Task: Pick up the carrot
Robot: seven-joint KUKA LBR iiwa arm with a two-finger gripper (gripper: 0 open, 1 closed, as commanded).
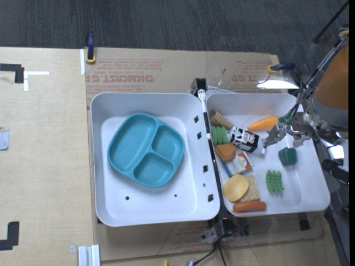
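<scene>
1. The carrot (pixel 263 123) is the landmark: it lies in the upper middle of the right bin (pixel 310 203), tilted, its green top (pixel 285 118) pointing toward the arm.
2. Above the carrot, bare white floor runs to the bin's far wall; below and right of it, bare floor lies around a dark green piece (pixel 287 156).
3. Left of the carrot the room is tight: a black-and-white carton (pixel 244 139) sits just beside its tip, with a tan ridged piece (pixel 219 119) and a green ridged piece (pixel 219 134) further left by the divider.
4. The gripper (pixel 284 133) hangs just right of and below the carrot, near its leafy end; I cannot tell how wide it stands, and nothing shows between its tips.
5. Counted: one carrot, one carton, two green ridged pieces (the second (pixel 274 181) well below the carrot), one red sausage (pixel 249 206), one yellow round piece (pixel 236 188).
6. Far left of the carrot, the left bin (pixel 105 204) holds one teal divided plate (pixel 146 149).
</scene>
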